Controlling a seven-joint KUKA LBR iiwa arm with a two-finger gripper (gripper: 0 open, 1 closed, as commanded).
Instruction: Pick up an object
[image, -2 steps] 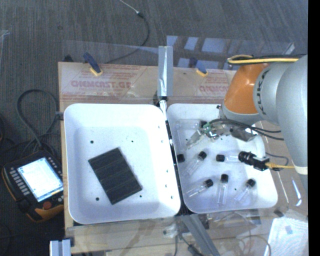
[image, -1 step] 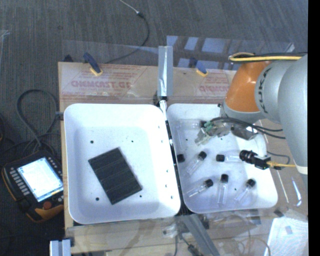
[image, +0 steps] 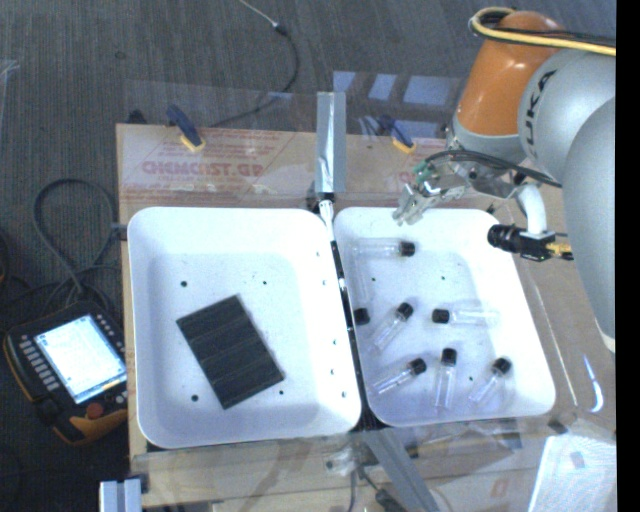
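Scattered over the floor of the right bin (image: 540, 385), several clear vials with black caps (image: 400, 377) are left lying flat and mostly apart, so each can be approached singly, while a dark ridged pad (image: 229, 350) is kept in the left bin (image: 140, 300). Farther back, the gripper (image: 412, 207) is held at the right bin's far rim, just beyond the farthest vial (image: 385, 248), with nothing seen between its fingers; how wide it stands cannot be told.

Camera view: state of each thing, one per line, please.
Gripper: above the right bin's far rim, holding nothing.
Vials: six, capped black, all lying flat in the right bin, apart from each other.
Black pad: lying flat in the left bin, set at a slant.
Pendant: on the floor left of the bench, screen lit.
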